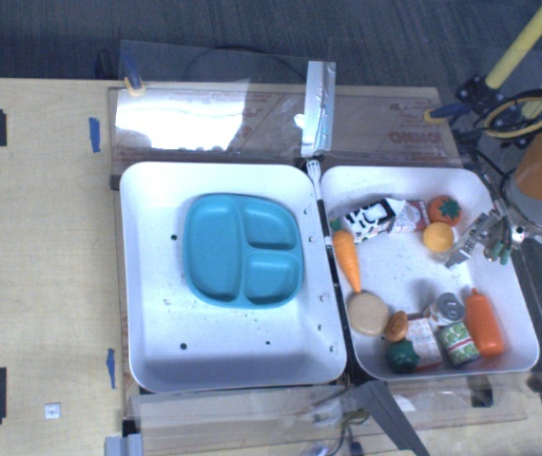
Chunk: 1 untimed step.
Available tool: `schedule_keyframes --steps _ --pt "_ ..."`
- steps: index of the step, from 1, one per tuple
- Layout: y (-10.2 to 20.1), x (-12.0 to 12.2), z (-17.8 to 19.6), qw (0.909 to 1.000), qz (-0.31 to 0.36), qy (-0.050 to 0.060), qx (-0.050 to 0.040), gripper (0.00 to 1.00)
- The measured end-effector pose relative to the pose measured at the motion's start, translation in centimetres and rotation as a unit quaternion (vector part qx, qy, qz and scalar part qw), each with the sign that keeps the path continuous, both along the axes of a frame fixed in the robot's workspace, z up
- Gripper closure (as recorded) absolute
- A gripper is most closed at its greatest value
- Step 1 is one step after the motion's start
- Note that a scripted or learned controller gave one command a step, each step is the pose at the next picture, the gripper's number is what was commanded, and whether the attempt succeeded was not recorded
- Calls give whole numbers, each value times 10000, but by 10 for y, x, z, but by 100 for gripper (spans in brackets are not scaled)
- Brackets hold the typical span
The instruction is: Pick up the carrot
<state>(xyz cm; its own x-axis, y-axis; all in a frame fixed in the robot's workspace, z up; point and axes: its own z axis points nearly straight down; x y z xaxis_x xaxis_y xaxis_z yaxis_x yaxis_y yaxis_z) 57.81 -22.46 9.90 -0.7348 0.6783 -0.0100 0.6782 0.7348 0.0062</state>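
Broadly, the tabletop bears two white bins: the left bin holds a blue divided plate, the right bin a jumble of toy food. Against the right bin's left wall lies the carrot, a slim orange cone, green top up-frame, tip pointing down toward a tan round piece. The claw hovers near the right rim, well apart from the carrot; its state cannot be told.

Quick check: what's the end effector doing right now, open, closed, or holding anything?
End effector: at the right bin's right side near the round yellow fruit, holding nothing visible; open or closed cannot be told. The orange carrot lies untouched by the bin's left wall.
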Motion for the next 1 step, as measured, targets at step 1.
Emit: schedule_keyframes --steps 1 --pt "0 0 -1 10000 -1 4 2 0"
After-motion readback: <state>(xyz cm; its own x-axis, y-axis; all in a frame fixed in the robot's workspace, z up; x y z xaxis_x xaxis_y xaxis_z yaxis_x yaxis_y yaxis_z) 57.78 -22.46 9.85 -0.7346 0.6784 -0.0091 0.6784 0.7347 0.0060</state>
